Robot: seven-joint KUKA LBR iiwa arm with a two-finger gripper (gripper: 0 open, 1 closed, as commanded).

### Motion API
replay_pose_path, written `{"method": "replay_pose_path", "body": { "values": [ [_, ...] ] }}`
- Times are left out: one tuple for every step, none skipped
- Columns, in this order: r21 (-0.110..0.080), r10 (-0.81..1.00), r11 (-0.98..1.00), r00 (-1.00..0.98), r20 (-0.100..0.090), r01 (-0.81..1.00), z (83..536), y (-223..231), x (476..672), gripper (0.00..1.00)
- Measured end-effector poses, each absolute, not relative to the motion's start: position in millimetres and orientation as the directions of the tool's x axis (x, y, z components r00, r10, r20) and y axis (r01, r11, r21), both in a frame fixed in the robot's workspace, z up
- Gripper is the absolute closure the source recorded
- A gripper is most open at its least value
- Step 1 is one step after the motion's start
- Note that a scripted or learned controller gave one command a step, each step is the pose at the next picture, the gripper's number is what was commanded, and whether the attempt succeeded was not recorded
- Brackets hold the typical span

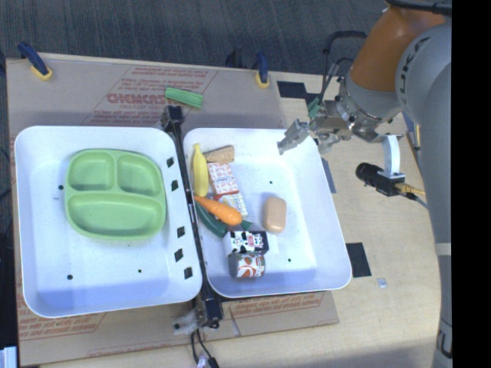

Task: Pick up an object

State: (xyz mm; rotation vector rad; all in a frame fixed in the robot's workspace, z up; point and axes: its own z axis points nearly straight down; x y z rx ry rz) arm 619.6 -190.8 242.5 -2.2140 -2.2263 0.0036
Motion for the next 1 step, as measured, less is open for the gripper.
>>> {"method": "replay_pose_path", "body": {
  "values": [
    [-0.003,1.000,0.006,-0.006,0.000,1.000,242.5,-190.8,619.6,0.00]
  ]
}}
